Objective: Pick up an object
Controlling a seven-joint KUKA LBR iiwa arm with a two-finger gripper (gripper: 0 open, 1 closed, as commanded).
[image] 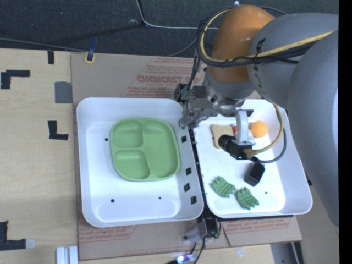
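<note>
End effector (190, 113): above the shared rim of the two bins (190, 164); spread or pressed together, cannot tell; nothing visibly held. Orange ball (258, 129), 3 o'clock; green leafy pieces (223, 186), 5 o'clock; green divided plate (146, 149), 8 o'clock. Pick outstanding.

tan flat piece (219, 132) half under arm (242, 43), orange ball (260, 129) partly covered

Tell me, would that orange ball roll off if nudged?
Probably: the orange ball looks round and smooth, so a push would likely roll it until it meets the wall of the right bin. It seems small and light, and its curve might slip from a pinch.
</note>
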